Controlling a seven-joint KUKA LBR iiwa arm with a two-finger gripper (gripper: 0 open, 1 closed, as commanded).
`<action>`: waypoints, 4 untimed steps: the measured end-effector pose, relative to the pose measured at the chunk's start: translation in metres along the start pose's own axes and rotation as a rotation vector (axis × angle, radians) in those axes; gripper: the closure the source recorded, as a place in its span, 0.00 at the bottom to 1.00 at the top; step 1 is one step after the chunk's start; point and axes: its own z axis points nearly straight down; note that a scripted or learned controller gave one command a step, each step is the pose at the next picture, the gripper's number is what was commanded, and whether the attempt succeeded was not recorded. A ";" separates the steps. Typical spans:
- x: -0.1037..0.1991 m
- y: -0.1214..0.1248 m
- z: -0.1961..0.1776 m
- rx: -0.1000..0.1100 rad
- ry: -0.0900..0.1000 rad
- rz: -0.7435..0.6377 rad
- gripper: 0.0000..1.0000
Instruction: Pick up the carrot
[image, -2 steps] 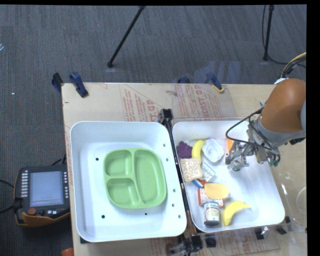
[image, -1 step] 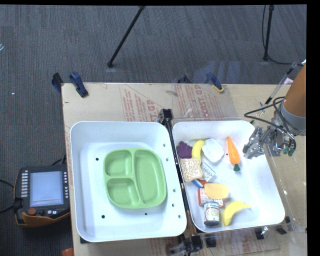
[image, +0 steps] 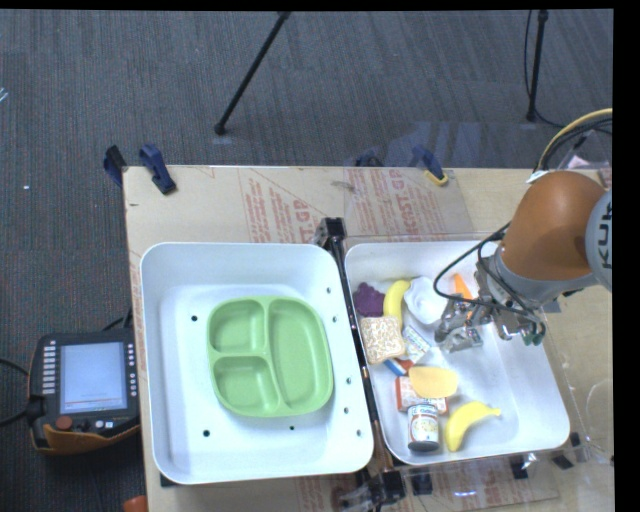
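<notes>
Looking down on the cardboard-topped table (image: 250, 195), I count two shallow white bins side by side. The left bin (image: 170, 300) carries one light green three-compartment plastic plate (image: 270, 355). The right bin (image: 545, 400) holds the clutter: two yellow toy bananas, one (image: 396, 298) towards the far left of the bin and one (image: 468, 422) at the near edge; one purple bunch of toy grapes (image: 369, 297); one speckled tan square cracker-like piece (image: 381, 339); one small dark-lidded jar with a label (image: 424, 428); one yellow-orange rounded toy piece (image: 433, 381). The slim orange toy carrot (image: 461, 285) lies at the far side of this bin, just beside the arm's wrist, partly hidden by it. My grey metal pincer (image: 462, 333) hangs low over the middle of the right bin, nearer than the carrot; I cannot tell how far it is spread, and I see nothing between its tips.
</notes>
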 end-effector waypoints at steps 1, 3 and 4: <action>0.000 0.000 -0.001 0.001 -0.001 0.000 0.00; -0.002 0.001 -0.012 0.000 -0.006 0.000 0.00; -0.004 0.001 -0.023 -0.001 -0.012 0.000 1.00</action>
